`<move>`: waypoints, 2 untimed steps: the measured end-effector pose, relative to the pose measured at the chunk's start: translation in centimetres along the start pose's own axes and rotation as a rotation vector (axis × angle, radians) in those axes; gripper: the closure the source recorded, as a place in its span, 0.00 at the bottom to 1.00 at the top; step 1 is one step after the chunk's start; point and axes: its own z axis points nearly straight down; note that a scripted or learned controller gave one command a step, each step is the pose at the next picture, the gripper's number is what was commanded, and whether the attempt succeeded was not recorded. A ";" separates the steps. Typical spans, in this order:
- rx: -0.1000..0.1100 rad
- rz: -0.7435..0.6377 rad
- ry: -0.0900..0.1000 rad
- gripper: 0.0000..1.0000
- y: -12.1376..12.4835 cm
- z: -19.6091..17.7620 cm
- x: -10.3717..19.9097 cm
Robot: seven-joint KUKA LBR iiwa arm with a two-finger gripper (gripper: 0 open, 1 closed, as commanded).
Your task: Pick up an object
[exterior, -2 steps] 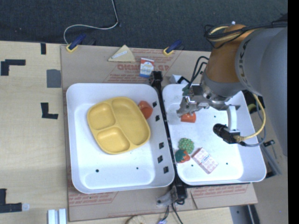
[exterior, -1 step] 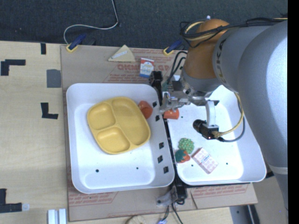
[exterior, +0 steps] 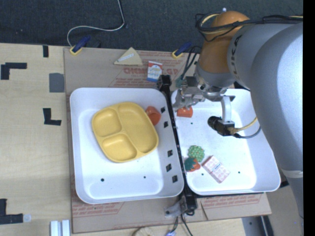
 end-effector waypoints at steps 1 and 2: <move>0.001 0.001 -0.001 1.00 0.0 0.0 1.0; 0.001 0.002 -0.002 1.00 -0.1 0.0 -1.3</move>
